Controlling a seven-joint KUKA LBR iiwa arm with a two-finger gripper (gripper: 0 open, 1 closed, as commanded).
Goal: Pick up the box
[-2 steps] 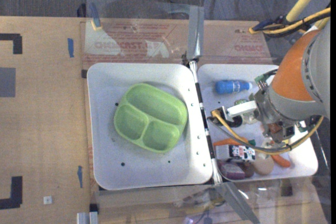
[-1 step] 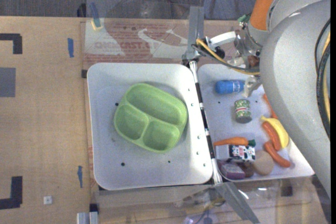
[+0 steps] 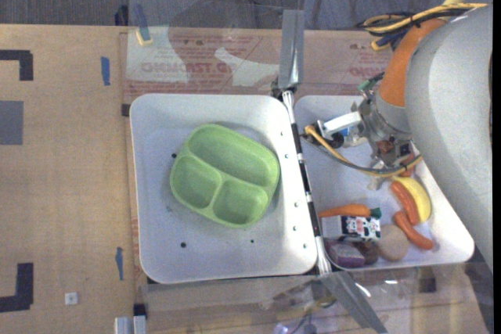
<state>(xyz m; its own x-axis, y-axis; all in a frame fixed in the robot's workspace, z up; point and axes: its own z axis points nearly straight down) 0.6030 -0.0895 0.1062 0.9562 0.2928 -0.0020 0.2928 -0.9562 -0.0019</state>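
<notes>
Because the big grey arm (image 3: 458,113) with its orange band covers much of the right-hand shallow white bin (image 3: 458,246), its gripper (image 3: 383,149) is hard to read, and whether it is wide, narrow or holding anything cannot be told; it sits over that bin's upper half, among yellow and white cables. Left of this bin lies the second shallow white bin (image 3: 149,168), bearing a green three-compartment plastic tray (image 3: 225,176). Against the right bin's near wall sits the small black-and-white printed box (image 3: 361,227), packed among toy foods: an orange carrot-like stick (image 3: 344,210) touching its upper edge, a yellow banana (image 3: 417,199) and an orange sausage shape (image 3: 413,231) to its right, and a purple piece (image 3: 351,253) and a beige lump (image 3: 393,248) below. The crowding looks like the main risk: descending fingers could strike a neighbour, nudge the box aside, or close on the carrot instead.
</notes>
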